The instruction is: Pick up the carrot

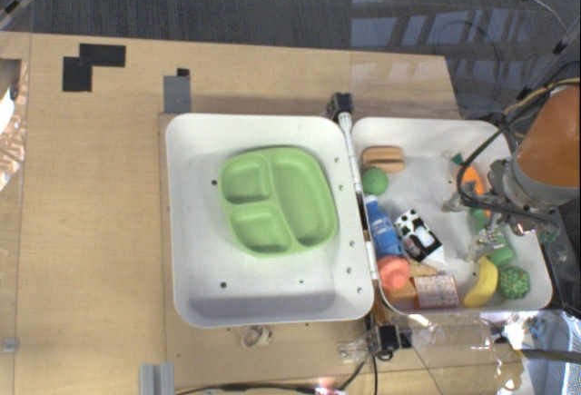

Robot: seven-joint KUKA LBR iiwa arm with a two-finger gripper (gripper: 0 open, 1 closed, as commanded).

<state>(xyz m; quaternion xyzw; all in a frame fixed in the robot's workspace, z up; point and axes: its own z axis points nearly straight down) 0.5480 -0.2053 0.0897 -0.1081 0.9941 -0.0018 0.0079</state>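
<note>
Banana (482, 282) near right bin's (427, 128) front | carrot (468, 180) behind it, under arm | claw (490, 219) grip: can't tell

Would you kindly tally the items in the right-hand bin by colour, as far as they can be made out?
Green: 3, a ball, a bumpy item and a piece near the gripper
Orange: 1, the carrot
Yellow: 1, banana
Blue: 1, bottle
Pink: 1, round item
Brown: 1, bun
Black and white: 1, toy
Patterned: 1, box
Total: 10
</note>
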